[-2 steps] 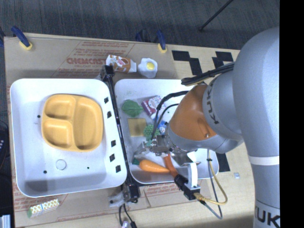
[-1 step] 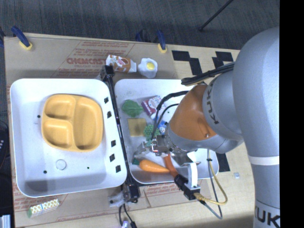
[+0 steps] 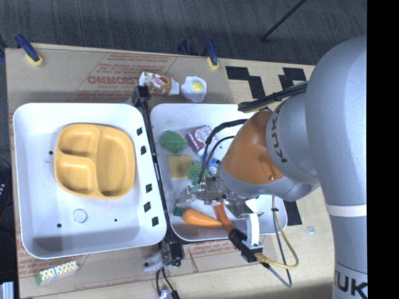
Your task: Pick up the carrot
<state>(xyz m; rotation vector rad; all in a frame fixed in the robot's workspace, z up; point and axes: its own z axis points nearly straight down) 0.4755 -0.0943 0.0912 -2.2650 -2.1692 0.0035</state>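
Right bin (image 3: 163, 114): one carrot (image 3: 201, 217) at near edge, gripper (image 3: 206, 195) just above it, jaw state cannot be told. Also one green leaf (image 3: 174, 142), one yellow sponge (image 3: 179, 166), one wrapped packet (image 3: 199, 136). Left bin (image 3: 28, 179): one yellow divided tray (image 3: 95, 159).

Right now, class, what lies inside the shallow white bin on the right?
Inside the right white bin: an orange carrot, a green leafy piece, a yellow block and a purple packet. The grey arm covers the rest.
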